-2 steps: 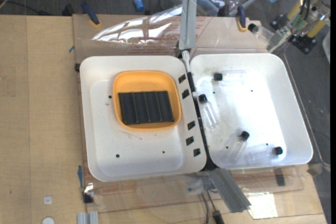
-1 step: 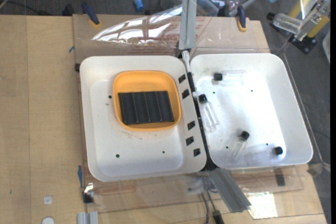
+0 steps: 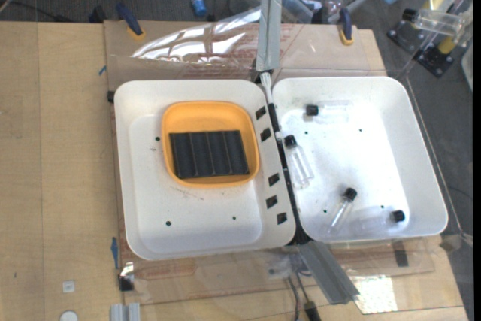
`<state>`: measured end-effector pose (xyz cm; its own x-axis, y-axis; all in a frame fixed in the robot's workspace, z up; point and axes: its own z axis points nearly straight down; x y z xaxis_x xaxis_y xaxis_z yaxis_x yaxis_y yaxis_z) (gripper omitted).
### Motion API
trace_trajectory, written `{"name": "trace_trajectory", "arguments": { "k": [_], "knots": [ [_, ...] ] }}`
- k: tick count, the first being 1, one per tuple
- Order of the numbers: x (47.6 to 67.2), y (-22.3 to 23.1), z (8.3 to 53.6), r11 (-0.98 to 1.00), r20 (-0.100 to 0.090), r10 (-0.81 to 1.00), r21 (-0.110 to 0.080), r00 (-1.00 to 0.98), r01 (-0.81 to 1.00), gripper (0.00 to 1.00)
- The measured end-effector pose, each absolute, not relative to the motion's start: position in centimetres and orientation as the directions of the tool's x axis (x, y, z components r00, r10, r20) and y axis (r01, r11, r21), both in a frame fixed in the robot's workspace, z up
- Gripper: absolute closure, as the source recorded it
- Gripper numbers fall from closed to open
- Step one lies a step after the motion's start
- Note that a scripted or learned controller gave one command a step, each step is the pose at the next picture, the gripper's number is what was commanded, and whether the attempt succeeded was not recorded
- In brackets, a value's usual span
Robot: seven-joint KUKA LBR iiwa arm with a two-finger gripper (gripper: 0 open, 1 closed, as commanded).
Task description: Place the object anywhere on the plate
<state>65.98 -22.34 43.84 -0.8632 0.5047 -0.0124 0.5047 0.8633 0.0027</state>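
We see the orange square plastic plate (image 3: 211, 120) sitting in the left shallow white bin (image 3: 150, 229), and on it lies the black ribbed rectangular object (image 3: 209, 154), flat across the plate's near half. Right of the plate, in the right white bin (image 3: 421, 162), several clear plastic tubes with black caps (image 3: 342, 208) lie scattered, apart from one another.
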Motion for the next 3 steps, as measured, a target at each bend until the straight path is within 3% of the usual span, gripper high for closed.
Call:
{"name": "trace_trajectory", "arguments": {
  "k": [1,2,3],
  "knots": [
    [66.1,-22.01,43.81,0.939,-0.012,0.344,0.0,-0.939,0.344,1.0],
    [66.14,-22.16,43.81,0.993,-0.013,-0.121,-0.003,-0.993,-0.121,1.0],
    [66.85,-22.08,43.82,0.914,-0.012,-0.407,-0.007,-0.913,-0.407,1.0]
  ]
}}
